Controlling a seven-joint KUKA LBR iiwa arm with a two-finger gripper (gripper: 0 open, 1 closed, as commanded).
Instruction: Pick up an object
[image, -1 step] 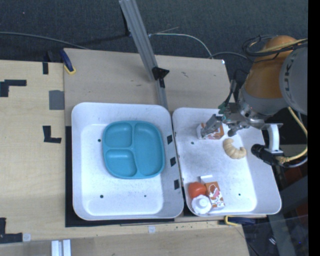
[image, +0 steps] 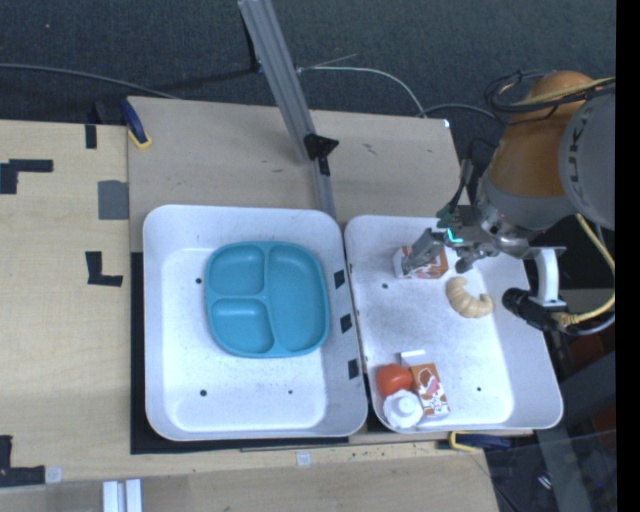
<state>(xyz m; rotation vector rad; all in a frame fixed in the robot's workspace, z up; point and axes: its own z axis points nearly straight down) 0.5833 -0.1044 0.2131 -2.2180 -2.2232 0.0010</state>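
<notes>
Arm: grey KUKA arm with an orange band, reaching in from 3 o'clock over the upper part of the right bin (image: 520, 395)
Gripper: the two-finger gripper (image: 441, 256) hangs at about 12 o'clock in the right bin, fingers spread apart and straddling a small orange-and-white carton (image: 428, 262); whether the pads touch it I cannot tell
Likely target: that carton, lying near the bin's top wall, partly hidden under the gripper
Neighbour: a croissant-shaped pastry toy (image: 469, 298) just beside the carton, at its 4 o'clock
Far corner: at 6 o'clock in the same bin, a red tomato-like toy (image: 393, 379), a white bottle (image: 403, 410) and a second orange carton (image: 430, 390), bunched together, well apart from the gripper
Left bin: holds a blue divided plate (image: 268, 298)
Risk one: the carton looks flat and tilted, so closing fingers may skid it toward the wall rather than pinch it
Risk two: one finger sits near the pastry and may nudge or snag it
Risk three: a shallow pinch on a slick edge could slip on lifting
</notes>
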